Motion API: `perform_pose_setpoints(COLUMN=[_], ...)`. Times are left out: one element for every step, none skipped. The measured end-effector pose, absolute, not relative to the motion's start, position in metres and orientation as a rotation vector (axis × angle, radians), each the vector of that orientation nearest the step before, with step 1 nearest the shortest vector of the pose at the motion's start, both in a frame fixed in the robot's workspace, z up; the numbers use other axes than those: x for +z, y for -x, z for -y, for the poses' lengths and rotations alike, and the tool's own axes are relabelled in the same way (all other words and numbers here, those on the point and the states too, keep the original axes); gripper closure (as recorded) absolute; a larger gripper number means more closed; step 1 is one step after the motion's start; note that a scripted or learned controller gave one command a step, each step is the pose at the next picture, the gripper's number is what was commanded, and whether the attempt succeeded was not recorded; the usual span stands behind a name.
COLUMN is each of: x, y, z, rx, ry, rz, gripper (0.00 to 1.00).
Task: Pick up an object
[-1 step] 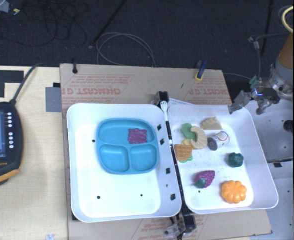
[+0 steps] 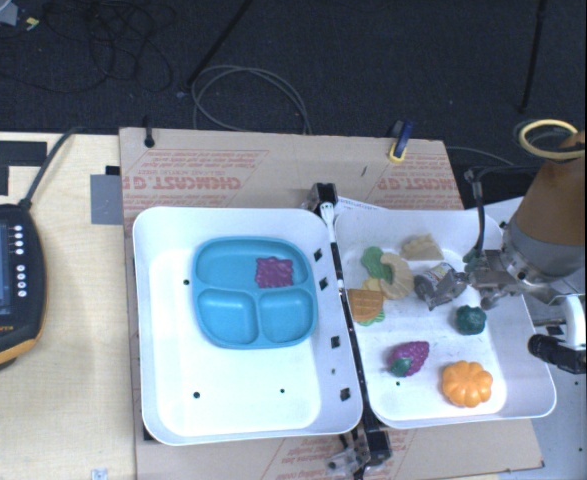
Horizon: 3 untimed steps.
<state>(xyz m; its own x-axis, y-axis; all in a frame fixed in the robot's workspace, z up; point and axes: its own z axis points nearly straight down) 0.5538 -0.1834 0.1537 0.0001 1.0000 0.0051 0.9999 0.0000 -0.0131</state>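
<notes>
My gripper [image 2: 439,288] hangs low over the middle of the right bin [image 2: 533,400], at the end of the grey arm with its orange band [image 2: 557,200]. Just left of it lie a beige ring-shaped piece [image 2: 397,274] and a green piece [image 2: 374,260]. A tan block [image 2: 421,247] sits behind it. A dark green ball [image 2: 470,319] rests close to its right front. Nearer the front are a purple berry toy [image 2: 409,356] and an orange pumpkin [image 2: 467,383]. A yellow-orange waffle piece [image 2: 366,304] lies by the bin's left wall.
The left bin [image 2: 163,368] holds a blue divided tray [image 2: 254,292] with a purple piece [image 2: 275,271] in its back right compartment. A black divider [image 2: 335,298] separates the bins. A teach pendant [image 2: 1,283] lies on the bench at far left.
</notes>
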Motion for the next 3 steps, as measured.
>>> perform_pose_setpoints(x=[0.086, 0.099, 0.172], y=[-0.615, -0.612, -0.647], z=[0.172, 0.173, 0.087], rx=[-0.001, 0.002, -0.010], ry=[2.221, 2.221, 2.214], rz=[2.227, 2.220, 2.233], gripper=[0.00, 1.00, 1.00])
